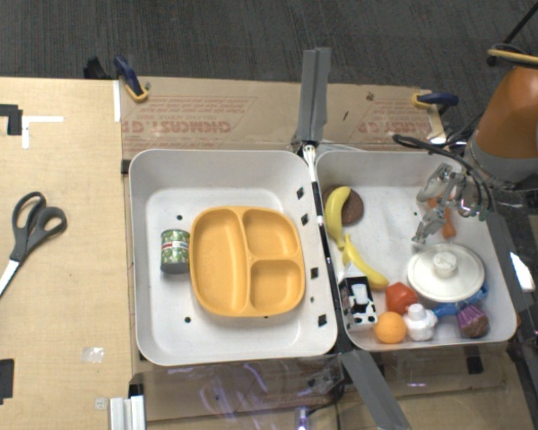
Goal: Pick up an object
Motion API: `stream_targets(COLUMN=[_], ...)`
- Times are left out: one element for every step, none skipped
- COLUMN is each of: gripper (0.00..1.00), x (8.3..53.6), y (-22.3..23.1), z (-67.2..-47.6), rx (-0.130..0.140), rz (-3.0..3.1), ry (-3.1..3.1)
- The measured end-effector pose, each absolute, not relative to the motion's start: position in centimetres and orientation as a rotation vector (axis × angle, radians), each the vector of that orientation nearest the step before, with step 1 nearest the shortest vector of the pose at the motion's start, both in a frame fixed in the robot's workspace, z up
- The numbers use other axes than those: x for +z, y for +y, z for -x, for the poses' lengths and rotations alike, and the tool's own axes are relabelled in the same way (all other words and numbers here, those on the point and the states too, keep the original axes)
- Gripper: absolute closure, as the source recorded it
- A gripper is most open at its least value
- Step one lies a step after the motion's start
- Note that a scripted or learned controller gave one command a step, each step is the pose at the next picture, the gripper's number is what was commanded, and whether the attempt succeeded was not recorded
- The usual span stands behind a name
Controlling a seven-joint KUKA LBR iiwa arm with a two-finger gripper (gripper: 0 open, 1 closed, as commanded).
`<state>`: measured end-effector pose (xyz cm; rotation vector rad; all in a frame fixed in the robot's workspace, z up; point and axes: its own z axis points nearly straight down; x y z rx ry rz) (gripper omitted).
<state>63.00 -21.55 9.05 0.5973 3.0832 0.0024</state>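
Approach step: gripper (435, 206) hangs over right white bin (390, 173), nothing held.
Jaws state unclear; next, descend onto round white lid (445, 272) just below.

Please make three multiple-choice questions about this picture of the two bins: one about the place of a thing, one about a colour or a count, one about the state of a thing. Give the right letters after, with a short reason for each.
1. Where does the small green can stand?
A. In the left bin, beside the yellow plate
B. In the right bin, beside the banana
C. On the wooden bench by the scissors

2. How many compartments does the yellow plate have?
A. Two
B. Three
C. Five

3. How does the white lid lie?
A. Flat, knob up, in the right bin
B. Standing on edge against the bin wall
C. On top of the yellow plate

Answers:
1 A: the can touches the plate's left edge in the left bin.
2 B: one long section and two smaller ones show.
3 A: its knob faces the camera, just below the gripper.
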Motion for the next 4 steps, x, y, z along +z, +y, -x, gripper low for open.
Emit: stream_targets(gripper=[1.00, 1.00, 1.00, 0.00], x=[9.8, 19.6, 9.0, 9.0], y=[-21.5, -13.3, -16.5, -16.5], z=[-63.1, -64.3, -57.9, -57.9], rx=[0.002, 0.001, 0.002, 0.003], rz=[-0.593, -0.685, -0.005, -0.006], ry=[3.082, 3.064, 3.142, 3.141])
